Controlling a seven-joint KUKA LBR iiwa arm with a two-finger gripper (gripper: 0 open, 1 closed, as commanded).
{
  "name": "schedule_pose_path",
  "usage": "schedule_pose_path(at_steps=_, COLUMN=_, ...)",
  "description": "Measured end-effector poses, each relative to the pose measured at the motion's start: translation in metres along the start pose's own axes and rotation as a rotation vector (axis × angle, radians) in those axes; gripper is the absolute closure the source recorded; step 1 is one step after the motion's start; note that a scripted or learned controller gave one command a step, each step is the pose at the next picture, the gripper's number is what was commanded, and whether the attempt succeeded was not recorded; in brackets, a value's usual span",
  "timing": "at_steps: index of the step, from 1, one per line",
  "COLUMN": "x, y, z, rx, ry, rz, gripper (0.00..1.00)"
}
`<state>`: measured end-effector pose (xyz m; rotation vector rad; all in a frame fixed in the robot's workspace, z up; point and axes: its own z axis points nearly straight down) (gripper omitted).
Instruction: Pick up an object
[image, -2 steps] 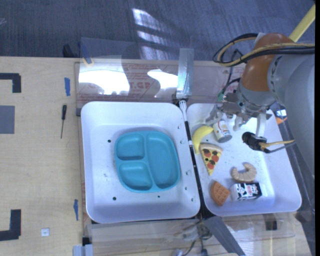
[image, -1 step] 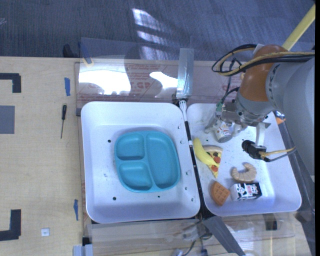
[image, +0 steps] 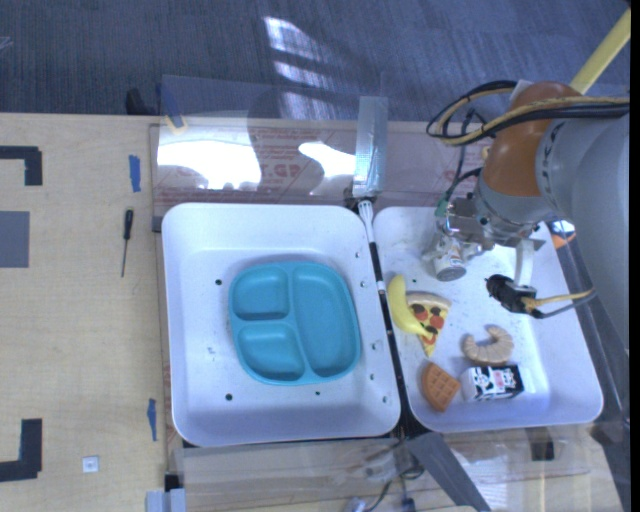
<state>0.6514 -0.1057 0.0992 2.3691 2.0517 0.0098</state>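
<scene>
In the right bin (image: 575, 395), on its left side, lie the things nearest to the hand: a yellow banana (image: 399, 303), which lies close along the wall between the two bins, and a pizza slice (image: 431, 318) that touches it on the right. Nearer in the same bin there is a brown waffle (image: 438, 385) and just beside it a black and white milk carton (image: 494, 381). A croissant (image: 488, 345) lies a little farther, close above the carton.

The hand (image: 450, 258) is over the far part of this bin, just beyond the banana and the pizza slice. From this angle I cannot tell how far it is open, and I see nothing held in it. I judge that no object is picked up yet.

Several things could go wrong from here. If the hand goes straight down where it is now, it may close on bare bin floor. The banana is so close to the wall that the hand may hit the rim. Because the banana and the pizza slice touch, a grasp on one may push the other away. The pizza slice is also flat and gives little to hold.

The left bin (image: 190, 260) holds a teal divided plate (image: 295, 322). A screwdriver (image: 125, 240) lies on the worktop (image: 70, 330), well apart on the left.
</scene>
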Motion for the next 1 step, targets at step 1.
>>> schedule_pose_path(at_steps=1, x=0.0566, y=-0.028, z=-0.0882, rx=0.003, ry=0.002, rz=-0.195, gripper=1.0)
